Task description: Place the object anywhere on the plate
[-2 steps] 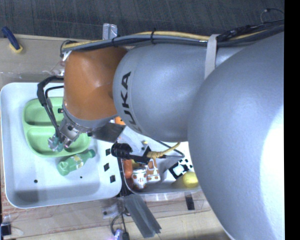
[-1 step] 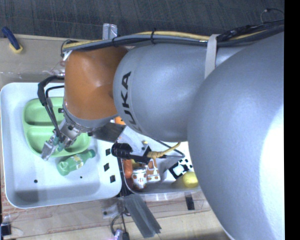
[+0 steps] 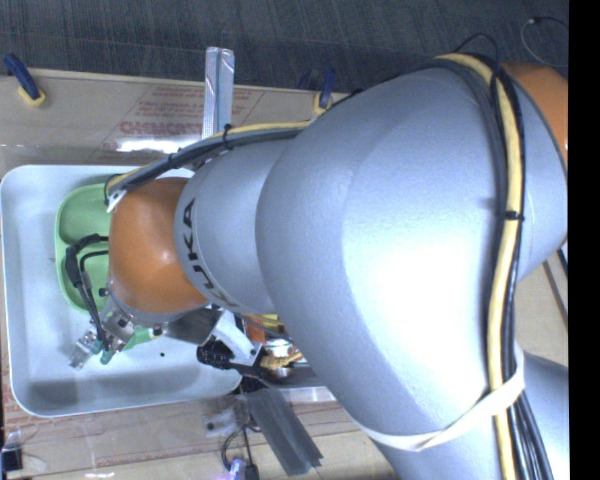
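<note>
Where the pincer [image 3: 88, 350] hangs, the green plate [image 3: 77, 226] lies underneath.

**Readable markings: a brand on the arm, faint print on cardboard**

The arm [image 3: 380, 258] bears dark letters running lengthwise along its grey casing, just right of the orange band [image 3: 150, 248]; "UKA" reads clearly, the visible part of the KUKA brand name. At 11 o'clock in the view, the cardboard sheet [image 3: 160, 113] lying under the white bin [image 3: 20, 268] carries faded red printed lines, too washed out and small to make out.
</note>
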Available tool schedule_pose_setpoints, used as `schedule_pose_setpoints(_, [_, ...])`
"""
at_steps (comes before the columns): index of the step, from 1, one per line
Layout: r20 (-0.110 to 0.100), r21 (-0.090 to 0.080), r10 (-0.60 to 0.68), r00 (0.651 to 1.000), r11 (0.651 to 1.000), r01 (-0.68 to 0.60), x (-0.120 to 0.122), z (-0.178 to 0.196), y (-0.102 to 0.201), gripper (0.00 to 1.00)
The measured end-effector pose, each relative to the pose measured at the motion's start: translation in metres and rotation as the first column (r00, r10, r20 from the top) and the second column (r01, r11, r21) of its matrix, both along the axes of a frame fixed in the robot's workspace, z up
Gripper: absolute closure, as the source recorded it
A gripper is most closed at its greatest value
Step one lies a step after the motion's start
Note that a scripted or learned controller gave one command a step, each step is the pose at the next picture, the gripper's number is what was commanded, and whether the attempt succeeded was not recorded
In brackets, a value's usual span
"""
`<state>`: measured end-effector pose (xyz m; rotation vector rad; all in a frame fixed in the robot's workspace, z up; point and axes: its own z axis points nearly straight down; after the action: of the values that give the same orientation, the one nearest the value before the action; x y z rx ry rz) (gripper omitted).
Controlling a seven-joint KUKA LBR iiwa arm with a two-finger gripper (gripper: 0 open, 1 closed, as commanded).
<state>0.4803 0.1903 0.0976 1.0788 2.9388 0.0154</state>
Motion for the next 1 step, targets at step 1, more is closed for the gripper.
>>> schedule_pose_setpoints(1, [0.001,0.0,0.0,1.0,1.0,0.0,0.0009,0.0091,-0.001,1.0])
